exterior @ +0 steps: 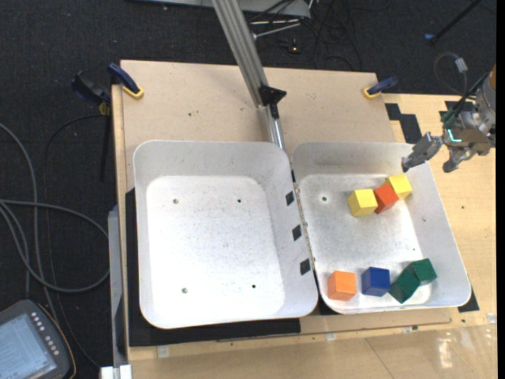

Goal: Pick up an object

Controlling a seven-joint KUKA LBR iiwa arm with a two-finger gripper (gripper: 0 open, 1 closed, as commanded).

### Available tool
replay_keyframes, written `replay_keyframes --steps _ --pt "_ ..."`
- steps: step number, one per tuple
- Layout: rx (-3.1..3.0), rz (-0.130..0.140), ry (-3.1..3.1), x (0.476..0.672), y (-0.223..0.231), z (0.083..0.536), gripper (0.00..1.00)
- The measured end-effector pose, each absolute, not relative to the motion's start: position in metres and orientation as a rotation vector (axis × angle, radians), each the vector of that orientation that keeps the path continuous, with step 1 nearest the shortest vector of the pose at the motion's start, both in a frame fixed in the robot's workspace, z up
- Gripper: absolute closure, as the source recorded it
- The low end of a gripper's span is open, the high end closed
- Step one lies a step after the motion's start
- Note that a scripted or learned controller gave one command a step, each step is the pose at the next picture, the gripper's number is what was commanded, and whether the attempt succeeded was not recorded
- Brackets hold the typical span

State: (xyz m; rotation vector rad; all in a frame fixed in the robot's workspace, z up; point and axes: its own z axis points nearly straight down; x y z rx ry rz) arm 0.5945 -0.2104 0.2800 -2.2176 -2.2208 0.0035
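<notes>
Clearly nothing is held yet: the pincer (436, 155) hangs at the far right, over the upper right rim of the right bin (446, 235), with its 2 dark fingers spread apart and nothing between them. The candidates for picking all lie in that bin. Near the upper middle, a yellow cube (363, 202), an orange-red block (386, 197) and a smaller yellow block (400, 185) sit packed in a slanted row, touching or nearly so. Along the near edge lie an orange cube (342, 284), a blue cube (376, 281) and 2 green blocks (414, 279) pressed together in the corner. The left bin (150, 235) holds no blocks. Crowding looks like the main risk: in the upper row a finger coming down would probably land on a neighbour rather than in a gap, pushing the blocks aside or closing on a corner. The green pair sits against the sloped wall, which could stop a finger before it gets deep enough. The orange cube looks easiest, having more free space around it. The blocks seem hard, smooth and square-edged, so a skewed pinch may let 1 twist out. Both bins are shallow, white, speckled plastic with rounded corners, resting on a pale wooden desk (197, 109).
</notes>
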Motion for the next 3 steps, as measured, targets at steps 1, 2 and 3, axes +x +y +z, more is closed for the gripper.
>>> replay_keyframes --steps 1,2,3 --pt "-2.218 0.001 -2.225 0.595 -0.210 0.282 0.00" --pt "-2.218 0.006 -2.217 0.594 -0.210 0.218 0.00" --pt "-2.215 0.004 -2.221 0.596 -0.200 0.167 0.00"
